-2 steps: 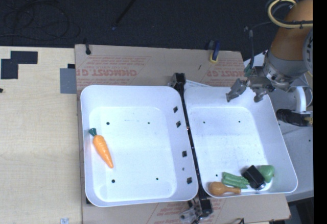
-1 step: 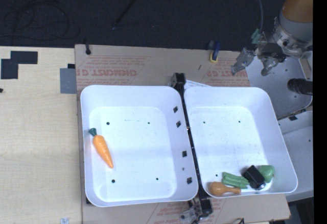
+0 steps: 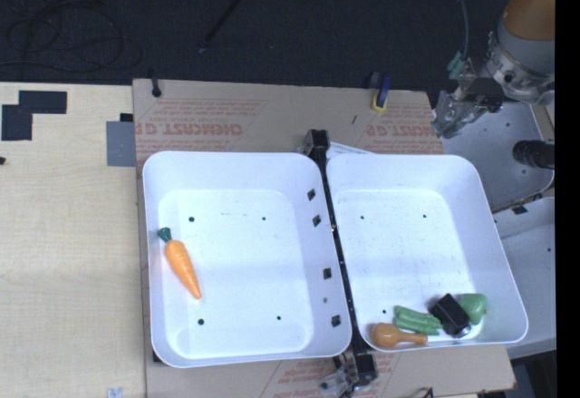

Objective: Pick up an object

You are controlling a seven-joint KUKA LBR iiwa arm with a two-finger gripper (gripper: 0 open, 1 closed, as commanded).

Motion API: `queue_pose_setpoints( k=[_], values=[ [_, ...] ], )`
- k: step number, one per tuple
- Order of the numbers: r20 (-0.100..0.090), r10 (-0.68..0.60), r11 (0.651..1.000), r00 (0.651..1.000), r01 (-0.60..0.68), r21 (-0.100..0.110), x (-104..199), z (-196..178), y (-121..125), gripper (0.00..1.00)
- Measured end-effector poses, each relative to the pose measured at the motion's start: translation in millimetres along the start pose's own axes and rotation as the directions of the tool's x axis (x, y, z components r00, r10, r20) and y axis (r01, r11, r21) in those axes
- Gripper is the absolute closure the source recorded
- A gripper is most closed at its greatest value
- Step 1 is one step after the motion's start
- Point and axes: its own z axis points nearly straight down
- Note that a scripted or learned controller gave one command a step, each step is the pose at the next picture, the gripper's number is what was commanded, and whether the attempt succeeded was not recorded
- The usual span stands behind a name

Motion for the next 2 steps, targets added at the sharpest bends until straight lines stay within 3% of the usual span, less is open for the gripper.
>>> queue_pose_setpoints(
  k=[1,2],
  values=[
    [0.001,0.009,1.0,1.0,-0.009,-0.003,-36,-40,-48,1.0],
    [-0.001,0.008,1.0,1.0,-0.008,0.002,-55,-19,-73,1.0]
  ],
)
